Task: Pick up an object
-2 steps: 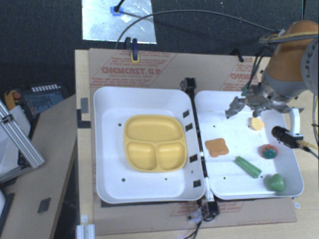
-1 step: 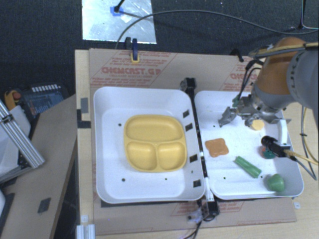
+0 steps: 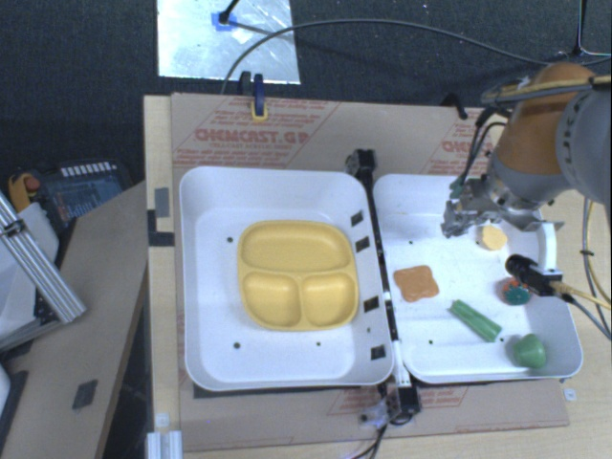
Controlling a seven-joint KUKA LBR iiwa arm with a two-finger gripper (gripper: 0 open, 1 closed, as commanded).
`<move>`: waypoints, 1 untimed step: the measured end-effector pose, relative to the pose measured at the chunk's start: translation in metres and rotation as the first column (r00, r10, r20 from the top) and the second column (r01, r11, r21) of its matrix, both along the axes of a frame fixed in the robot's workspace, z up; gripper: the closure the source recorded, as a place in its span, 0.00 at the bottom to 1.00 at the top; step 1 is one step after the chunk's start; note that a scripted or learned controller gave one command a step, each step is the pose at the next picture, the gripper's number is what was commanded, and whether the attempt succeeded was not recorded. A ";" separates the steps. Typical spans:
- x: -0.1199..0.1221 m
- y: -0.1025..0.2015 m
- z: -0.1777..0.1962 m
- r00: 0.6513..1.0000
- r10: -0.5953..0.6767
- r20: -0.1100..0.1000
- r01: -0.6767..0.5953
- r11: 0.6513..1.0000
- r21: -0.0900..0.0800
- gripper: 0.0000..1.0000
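One yellow tray (image 3: 294, 273), one claw (image 3: 460, 220), five small objects.

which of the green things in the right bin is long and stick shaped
The green stick, lying slantwise just right of the orange patch. The other green piece, in the bin's near right corner, is rounded and stubby.

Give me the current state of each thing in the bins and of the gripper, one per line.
Yellow divided tray: flat in the left bin, upright, compartments bare.
Orange flat piece: lying flat in the right bin.
Green stick: lying on its side.
Green rounded object: resting in the near right corner.
Pale yellow disc: lying beside the gripper.
Gripper: low over the right bin, holding nothing visible.
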State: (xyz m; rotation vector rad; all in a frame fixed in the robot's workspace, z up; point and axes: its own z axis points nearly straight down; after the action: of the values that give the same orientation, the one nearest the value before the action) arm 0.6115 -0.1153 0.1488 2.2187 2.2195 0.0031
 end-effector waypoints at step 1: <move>-0.008 -0.005 0.054 1.000 -0.001 0.003 0.001 1.000 -0.001 1.00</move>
State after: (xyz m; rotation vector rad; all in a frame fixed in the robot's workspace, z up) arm 0.6039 -0.1203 0.2027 2.2183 2.2164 0.0058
